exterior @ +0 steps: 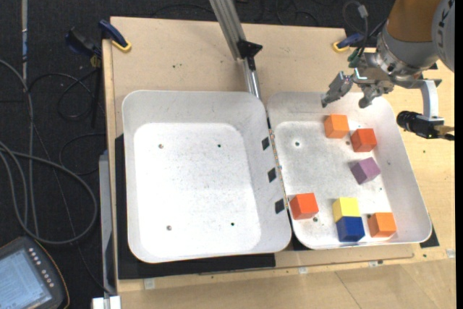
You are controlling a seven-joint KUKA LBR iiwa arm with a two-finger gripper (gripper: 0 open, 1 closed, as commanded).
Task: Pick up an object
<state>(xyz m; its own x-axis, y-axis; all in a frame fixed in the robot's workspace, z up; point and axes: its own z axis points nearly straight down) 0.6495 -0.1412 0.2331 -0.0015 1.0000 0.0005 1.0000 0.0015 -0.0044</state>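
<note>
Orange cube point(336, 126) and red-orange cube point(363, 139) are sitting nearly corner to corner in the right bin point(412, 177), beneath the spread, empty gripper point(351, 92), risking a finger landing on the neighbouring cube.

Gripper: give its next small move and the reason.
Probably a short drop straight down. The gripper hangs open above the right bin's far edge, holding nothing, and the nearest orange block sits just below it with free space around it.
</note>
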